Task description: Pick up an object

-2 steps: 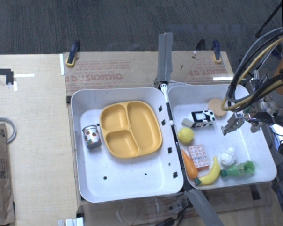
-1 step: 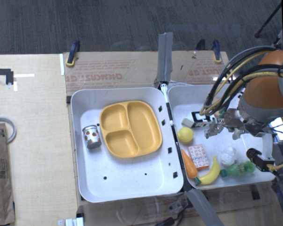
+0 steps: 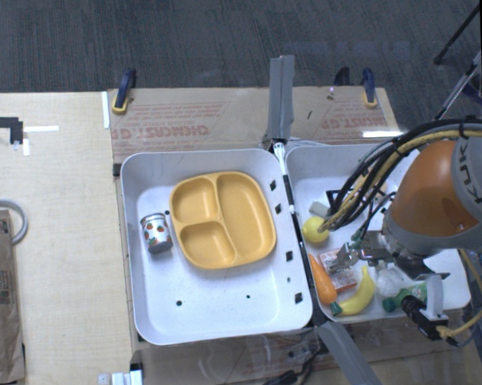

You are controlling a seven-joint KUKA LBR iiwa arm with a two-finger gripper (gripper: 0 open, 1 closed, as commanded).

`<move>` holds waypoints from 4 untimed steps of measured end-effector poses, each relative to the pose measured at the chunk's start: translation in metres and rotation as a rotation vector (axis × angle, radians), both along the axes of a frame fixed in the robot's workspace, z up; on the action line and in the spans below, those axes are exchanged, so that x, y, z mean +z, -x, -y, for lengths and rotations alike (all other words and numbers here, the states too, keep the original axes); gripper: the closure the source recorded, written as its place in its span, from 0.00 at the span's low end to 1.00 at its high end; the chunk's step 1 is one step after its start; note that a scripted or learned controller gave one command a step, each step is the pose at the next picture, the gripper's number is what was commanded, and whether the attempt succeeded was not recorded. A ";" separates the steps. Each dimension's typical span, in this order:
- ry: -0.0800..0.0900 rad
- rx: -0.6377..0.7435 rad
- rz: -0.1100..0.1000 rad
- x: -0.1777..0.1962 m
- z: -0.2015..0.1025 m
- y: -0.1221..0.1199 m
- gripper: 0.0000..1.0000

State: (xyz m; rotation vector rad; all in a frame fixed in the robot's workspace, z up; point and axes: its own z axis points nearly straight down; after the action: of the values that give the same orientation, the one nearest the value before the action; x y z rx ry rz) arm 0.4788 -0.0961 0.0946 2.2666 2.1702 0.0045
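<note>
The right bin [image 3: 304, 170] holds a yellow lemon [image 3: 314, 230], an orange carrot [image 3: 323, 278], a banana [image 3: 357, 297], a red and white packet [image 3: 337, 261] and a white bottle with a green cap [image 3: 407, 302]. My gripper [image 3: 373, 252] hangs low over the middle of this bin, just right of the packet and above the banana. The wrist and its cables cover most of the gripper. The arm's orange band [image 3: 432, 191] sits above it and hides the bin's right half.
In the left bin [image 3: 222, 312] a yellow divided plate [image 3: 222, 219] lies near the back, with a small printed can [image 3: 156, 233] to its left. A grey divider post [image 3: 281, 98] stands between the bins at the back. A brown bag [image 3: 2, 294] lies on the bench at far left.
</note>
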 end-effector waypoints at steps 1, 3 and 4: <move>0.000 -0.035 0.003 0.001 0.009 -0.037 0.00; 0.001 0.137 -0.008 0.096 -0.062 0.002 0.00; 0.001 -0.056 -0.007 0.096 -0.015 0.002 0.00</move>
State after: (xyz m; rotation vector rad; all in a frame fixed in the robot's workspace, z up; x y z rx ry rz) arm 0.4769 -0.0809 0.1907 2.3293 2.1092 -0.0048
